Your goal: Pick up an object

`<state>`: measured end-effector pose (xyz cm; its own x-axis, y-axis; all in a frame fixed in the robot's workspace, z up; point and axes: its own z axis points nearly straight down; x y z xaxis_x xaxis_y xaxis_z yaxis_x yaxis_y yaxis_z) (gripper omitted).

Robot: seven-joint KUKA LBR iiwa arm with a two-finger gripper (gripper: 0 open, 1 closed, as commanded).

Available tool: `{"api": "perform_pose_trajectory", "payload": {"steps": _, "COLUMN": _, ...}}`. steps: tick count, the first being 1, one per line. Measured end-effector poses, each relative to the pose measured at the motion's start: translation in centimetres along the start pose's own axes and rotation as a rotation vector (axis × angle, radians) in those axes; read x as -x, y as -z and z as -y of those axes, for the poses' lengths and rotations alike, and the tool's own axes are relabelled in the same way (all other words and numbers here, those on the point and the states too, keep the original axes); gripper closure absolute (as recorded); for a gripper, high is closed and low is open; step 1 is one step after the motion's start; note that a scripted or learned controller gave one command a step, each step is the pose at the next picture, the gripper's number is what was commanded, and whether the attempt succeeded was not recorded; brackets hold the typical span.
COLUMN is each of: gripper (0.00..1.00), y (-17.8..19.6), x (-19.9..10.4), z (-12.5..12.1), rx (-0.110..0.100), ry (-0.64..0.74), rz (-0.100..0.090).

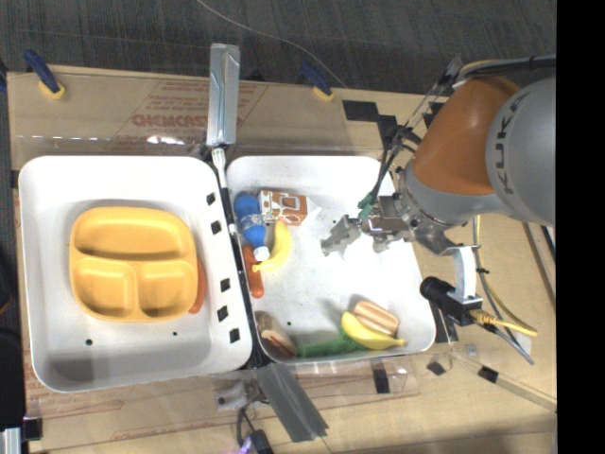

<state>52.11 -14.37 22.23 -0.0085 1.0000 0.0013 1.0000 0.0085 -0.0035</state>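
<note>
Right bin [312,173]: banana [371,333] below claw [342,235].

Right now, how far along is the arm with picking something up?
Nothing looks picked up yet. The gripper hangs over bare floor in the right bin, with nothing visible in it. The banana and hot dog lie at the near wall, other toys by the divider. The yellow tray sits in the left bin. Grasping and lifting remain.

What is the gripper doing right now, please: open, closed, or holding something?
Gripper: over the right bin, holding nothing; open or closed cannot be told.
</note>
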Motion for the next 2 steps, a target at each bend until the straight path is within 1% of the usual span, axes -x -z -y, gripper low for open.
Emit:
{"api": "perform_pose_trajectory", "payload": {"steps": 1, "gripper": 0.00, "y": -8.1, "x": 0.8, "z": -4.9, "rx": -0.008, "ry": 0.052, "rz": -0.001}}
{"api": "perform_pose_trajectory", "payload": {"steps": 2, "gripper": 0.00, "y": -9.4, "x": -2.3, "z": -12.7, "rx": 0.001, "ry": 0.080, "rz": 0.000}}
